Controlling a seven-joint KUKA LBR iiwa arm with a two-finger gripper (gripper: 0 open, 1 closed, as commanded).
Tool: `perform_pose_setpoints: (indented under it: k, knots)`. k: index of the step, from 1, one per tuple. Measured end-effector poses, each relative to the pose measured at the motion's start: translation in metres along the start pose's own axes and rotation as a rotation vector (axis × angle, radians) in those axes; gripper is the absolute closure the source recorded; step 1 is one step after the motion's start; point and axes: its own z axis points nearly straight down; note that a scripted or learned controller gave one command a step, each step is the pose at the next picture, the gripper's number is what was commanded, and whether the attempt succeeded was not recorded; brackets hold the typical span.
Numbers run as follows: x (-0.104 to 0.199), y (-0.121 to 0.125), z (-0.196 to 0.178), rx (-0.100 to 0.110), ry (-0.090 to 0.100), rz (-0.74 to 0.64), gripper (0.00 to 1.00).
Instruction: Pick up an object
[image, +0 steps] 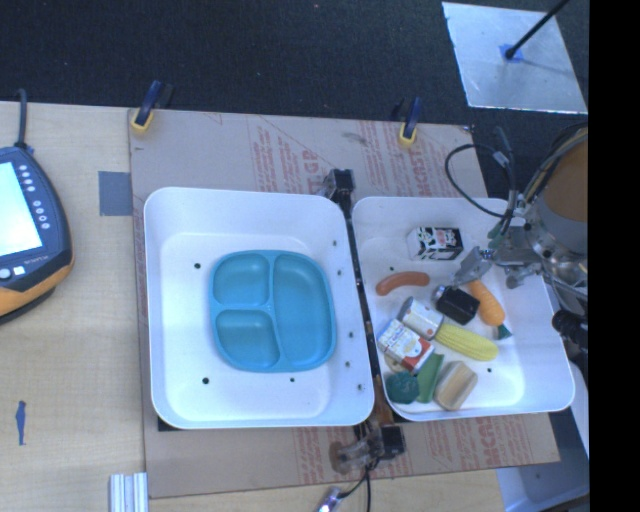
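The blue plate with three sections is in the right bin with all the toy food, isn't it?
Not quite. The camera view shows the blue plate alone in the left bin. The toy food, like the corn and sausage, is in the right bin.

One camera sits high above the counter (80, 330) and looks down at a slant. It is far enough away to fit both white bins whole: the left bin (170, 300) sits near the middle of the view and the right bin (535, 385) is toward the right side. The far edge of the counter is at the top, with dark floor (250, 45) behind it. The arm (565, 200) comes in from the right.
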Motion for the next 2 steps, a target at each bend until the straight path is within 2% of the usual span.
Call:
perform_pose_setpoints:
  k: [1, 2]
  knots:
    - [-0.0059, -0.0029, 0.0765, -0.005, -0.001, -0.001, 0.00]
    - [-0.0071, -0.0035, 0.0668, -0.002, -0.003, -0.005, 1.00]
